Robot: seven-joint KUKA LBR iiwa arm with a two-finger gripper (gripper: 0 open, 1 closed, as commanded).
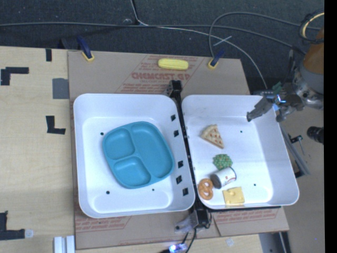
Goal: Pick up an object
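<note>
The right bin (274, 157) holds a tan waffle wedge (212, 136), a green broccoli piece (222, 160), a small white can with a red band (225, 177), a brown pretzel (205, 188) and a yellow cheese slab (234, 196). My gripper (268, 111) hangs over the bin's upper right corner, well apart from all of them. Its two dark fingers are spread with nothing between them.
The left bin (87, 141) holds a blue divided plate (138, 154). A yellow banana-shaped object (172, 64) lies on the cardboard behind the bins. Cables arc across the dark floor behind. Clamps sit at the board's back edge.
</note>
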